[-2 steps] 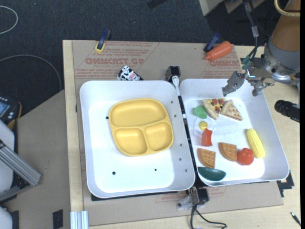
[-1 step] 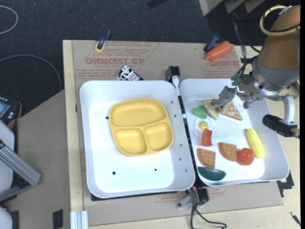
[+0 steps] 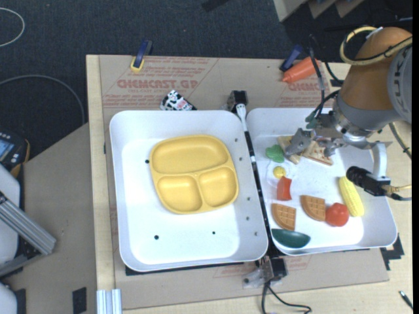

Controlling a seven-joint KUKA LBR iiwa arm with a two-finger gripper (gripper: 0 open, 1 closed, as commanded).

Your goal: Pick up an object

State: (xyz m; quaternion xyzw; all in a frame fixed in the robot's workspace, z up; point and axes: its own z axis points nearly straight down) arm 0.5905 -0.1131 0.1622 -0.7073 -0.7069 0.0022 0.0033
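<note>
Dark green plastic bowl (image 3: 290, 239) sits at the right bin's (image 3: 386, 231) front edge; my gripper (image 3: 313, 140) hovers touching the tan toast slice (image 3: 314, 152), grip state unclear.

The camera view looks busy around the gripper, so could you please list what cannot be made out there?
- Gripper: small and dark in the camera view; open or shut cannot be told.
- Tan sandwich-like piece in the right bin: partly covered by the gripper and wrist, so its shape is unclear.
- Arm: cut off by the right edge.
- Cow-patterned object beyond the left bin: too small to identify.
</note>
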